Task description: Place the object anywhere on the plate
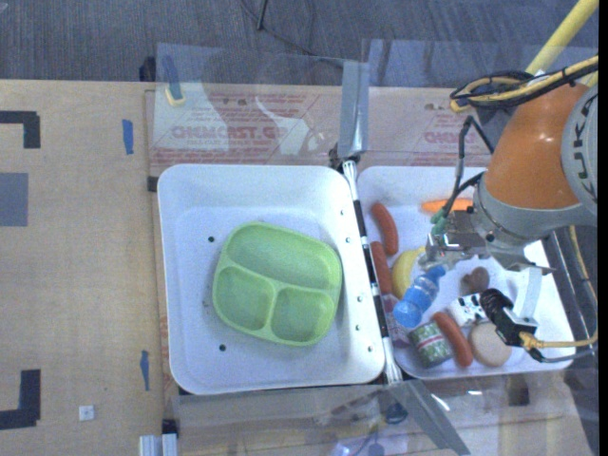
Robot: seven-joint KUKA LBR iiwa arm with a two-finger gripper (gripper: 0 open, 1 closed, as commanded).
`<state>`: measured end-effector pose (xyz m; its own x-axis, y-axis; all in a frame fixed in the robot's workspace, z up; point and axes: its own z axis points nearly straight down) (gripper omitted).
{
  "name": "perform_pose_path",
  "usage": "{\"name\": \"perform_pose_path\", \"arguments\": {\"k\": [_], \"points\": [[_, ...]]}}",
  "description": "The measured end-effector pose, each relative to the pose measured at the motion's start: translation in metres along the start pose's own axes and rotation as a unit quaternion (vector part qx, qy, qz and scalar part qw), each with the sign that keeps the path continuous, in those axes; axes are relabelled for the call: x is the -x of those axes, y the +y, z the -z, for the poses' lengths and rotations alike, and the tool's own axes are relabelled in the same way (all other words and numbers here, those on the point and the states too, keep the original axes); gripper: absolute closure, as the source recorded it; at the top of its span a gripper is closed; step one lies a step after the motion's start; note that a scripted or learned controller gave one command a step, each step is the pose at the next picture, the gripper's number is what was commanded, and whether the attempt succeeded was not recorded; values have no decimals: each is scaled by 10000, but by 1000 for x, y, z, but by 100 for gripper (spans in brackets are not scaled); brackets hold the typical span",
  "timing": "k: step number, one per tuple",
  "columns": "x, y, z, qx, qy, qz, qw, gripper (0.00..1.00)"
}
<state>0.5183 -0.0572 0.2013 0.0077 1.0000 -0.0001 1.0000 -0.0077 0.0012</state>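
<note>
Because the gripper [454, 247] hangs low over the crowded right bin [560, 364] — whether it is spread or pinching I cannot tell — it may snag the blue bottle [418, 297] or sausages [384, 226] together, leaving the green plate [276, 283] in the left bin bare.

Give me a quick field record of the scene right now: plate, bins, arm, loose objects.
plate: green divided plate, in left bin, nothing on it
right bin: holds hot dogs, blue bottle, can, other small items
arm: over right bin
claw: low over the items, grip unclear
task status: not yet done
</note>
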Motion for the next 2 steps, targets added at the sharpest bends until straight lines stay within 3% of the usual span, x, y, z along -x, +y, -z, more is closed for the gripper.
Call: {"name": "perform_pose_path", "arguments": {"k": [1,2], "points": [[-4,6,32,-8,-4,-146,9999,100],[-119,22,19,-5,-2,68,10000,100]]}}
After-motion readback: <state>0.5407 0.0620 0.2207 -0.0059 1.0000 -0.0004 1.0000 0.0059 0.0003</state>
